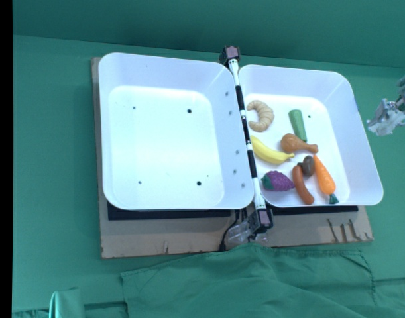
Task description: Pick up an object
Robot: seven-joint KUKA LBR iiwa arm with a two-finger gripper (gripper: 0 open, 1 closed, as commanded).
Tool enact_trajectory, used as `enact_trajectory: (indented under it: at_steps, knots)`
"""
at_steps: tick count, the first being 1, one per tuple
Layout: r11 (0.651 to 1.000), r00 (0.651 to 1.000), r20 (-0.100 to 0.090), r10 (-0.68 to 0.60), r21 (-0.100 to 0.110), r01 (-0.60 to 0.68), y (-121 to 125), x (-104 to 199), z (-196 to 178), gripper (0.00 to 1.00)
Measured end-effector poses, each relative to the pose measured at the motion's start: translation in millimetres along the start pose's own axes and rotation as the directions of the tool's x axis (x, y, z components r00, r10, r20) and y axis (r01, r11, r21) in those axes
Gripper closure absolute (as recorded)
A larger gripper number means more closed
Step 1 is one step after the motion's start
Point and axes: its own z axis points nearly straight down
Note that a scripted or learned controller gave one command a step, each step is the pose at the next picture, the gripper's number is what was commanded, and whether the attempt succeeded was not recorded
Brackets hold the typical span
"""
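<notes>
The gripper (390, 119) is hanging at the far right of the camera view, outside the right bin (361, 144) and just beyond its right rim, over the green desk (50, 144); whether its fingers are wide or narrow I cannot tell, since they are too small and pale to make out, and nothing is showing between them. All the objects are lying in the right bin, apart from the gripper: a croissant (262, 114) near the divider, a green vegetable (298, 124) beside it, a drumstick (296, 143) below that, a banana (270, 152) along the left side, purple grapes (278, 181) at the lower left, a sausage (302, 184), a small brown piece (308, 166) and a carrot (324, 177) crowding together at the lower right. The left bin (166, 134) is sitting alongside, touching the right one along the black-and-white bar (245, 131) between them. Both bins are resting on a cardboard sheet (156, 240).
</notes>
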Motion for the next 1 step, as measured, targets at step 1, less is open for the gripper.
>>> enact_trajectory:
  at_steps: [1]
  knots:
    - [1.0,1.0,0.0,0.0,0.0,0.0,0.0,0.1,-2.1,1.0]
